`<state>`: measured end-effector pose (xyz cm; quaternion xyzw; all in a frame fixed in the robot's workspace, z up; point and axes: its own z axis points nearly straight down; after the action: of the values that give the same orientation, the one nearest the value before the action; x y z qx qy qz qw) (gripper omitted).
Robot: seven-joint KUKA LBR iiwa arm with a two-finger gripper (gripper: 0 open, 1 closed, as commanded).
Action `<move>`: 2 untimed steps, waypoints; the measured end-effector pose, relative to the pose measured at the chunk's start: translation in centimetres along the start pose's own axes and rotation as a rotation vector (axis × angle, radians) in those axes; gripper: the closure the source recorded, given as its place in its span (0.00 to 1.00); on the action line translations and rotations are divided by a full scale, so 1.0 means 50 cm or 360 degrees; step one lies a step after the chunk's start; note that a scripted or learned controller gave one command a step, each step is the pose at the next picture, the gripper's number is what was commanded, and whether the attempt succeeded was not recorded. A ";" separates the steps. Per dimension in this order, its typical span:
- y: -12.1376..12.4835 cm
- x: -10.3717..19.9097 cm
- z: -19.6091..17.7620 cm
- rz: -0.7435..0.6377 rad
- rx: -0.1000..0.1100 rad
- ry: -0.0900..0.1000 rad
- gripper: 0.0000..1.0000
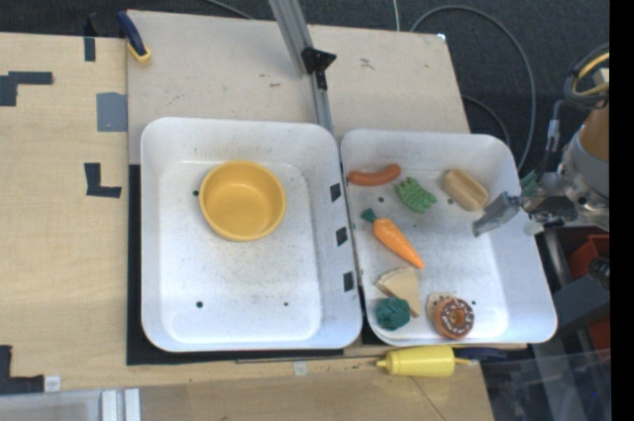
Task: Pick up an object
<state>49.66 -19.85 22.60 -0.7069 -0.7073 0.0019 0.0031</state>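
Note:
The right bin (515, 305) holds several toy foods: a reddish sausage (373, 175), a green leafy piece (416, 195), a tan bread roll (464, 188), an orange carrot (397, 242), a pale cheese wedge (400, 283), a teal broccoli piece (392, 313) and a sprinkled donut (455, 316). My gripper (492, 214) hangs over the bin's right side, just below and right of the bread roll, with nothing seen in it. The arm's wrist (580, 176) sits beyond the bin's right rim.
A yellow bowl (242, 200) stands in the left bin (168, 310). A yellow mustard bottle (424, 362) lies on the bench in front of the right bin. A metal pole (287, 3) slants down to the divide between the bins. Cables run behind.

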 end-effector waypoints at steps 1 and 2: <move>0.007 0.000 0.089 -0.0001 -0.0001 -0.0001 0.00; 0.000 0.010 0.217 -0.0001 0.0002 0.0001 0.00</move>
<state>49.58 -19.34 11.77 -0.7067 -0.7075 0.0022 0.0037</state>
